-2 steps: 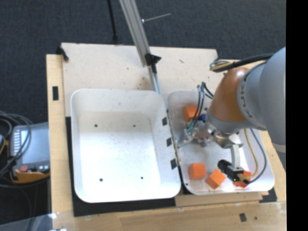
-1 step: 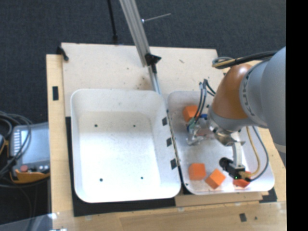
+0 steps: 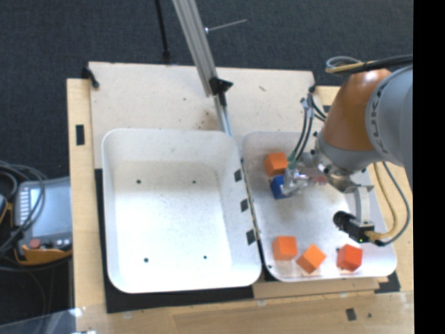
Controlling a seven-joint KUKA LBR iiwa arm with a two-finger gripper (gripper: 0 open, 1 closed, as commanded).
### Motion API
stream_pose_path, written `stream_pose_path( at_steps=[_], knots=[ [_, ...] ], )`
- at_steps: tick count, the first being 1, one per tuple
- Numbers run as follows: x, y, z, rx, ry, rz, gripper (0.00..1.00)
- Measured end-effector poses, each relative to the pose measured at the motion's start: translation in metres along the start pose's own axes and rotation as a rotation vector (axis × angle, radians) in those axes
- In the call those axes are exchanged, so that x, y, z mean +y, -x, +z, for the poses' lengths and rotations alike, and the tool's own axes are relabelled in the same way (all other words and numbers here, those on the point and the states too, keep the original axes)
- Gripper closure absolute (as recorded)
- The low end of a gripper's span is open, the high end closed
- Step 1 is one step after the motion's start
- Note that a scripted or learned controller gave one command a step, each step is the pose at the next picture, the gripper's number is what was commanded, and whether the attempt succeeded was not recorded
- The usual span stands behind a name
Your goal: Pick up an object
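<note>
We are finding the end effector (image 3: 290, 181) hard to read: it is sitting low in the right bin (image 3: 389, 259), and the grey arm (image 3: 365, 127) with its orange band is covering most of the wrist above it. We cannot tell whether its fingers are apart, together, or clamped on anything. A small blue block (image 3: 278, 187) is lying right at the end effector's tip, partly hidden by it, and we cannot tell whether the two are touching.

We are counting four orange blocks in the right bin. One orange block (image 3: 276, 163) is resting just above the blue block, near the bin's left wall. The other three are lining up along the bin's near edge: a left block (image 3: 284, 248), a tilted middle block (image 3: 312, 258), and a redder right block (image 3: 350, 257). We are counting one blue block.

The left bin (image 3: 115, 186) is lying just beside the right one on the tabletop (image 3: 153, 89). A metal rail (image 3: 195, 37) is slanting across the tabletop's far side, and its top is cut off by the frame. Cables (image 3: 306, 127) are hanging beside the wrist.
</note>
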State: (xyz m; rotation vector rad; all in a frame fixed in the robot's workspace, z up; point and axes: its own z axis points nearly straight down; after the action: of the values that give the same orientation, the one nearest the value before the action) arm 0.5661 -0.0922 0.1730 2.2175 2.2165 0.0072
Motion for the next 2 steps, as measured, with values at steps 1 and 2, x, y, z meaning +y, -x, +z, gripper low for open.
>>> stream_pose_path(
  at_steps=[1, 2],
  knots=[
    [-0.003, -0.004, -0.047, 0.0, -0.001, -0.004, 1.0],
    [-0.001, -0.003, -0.101, 0.0, 0.0, -0.006, 1.0]
  ],
)
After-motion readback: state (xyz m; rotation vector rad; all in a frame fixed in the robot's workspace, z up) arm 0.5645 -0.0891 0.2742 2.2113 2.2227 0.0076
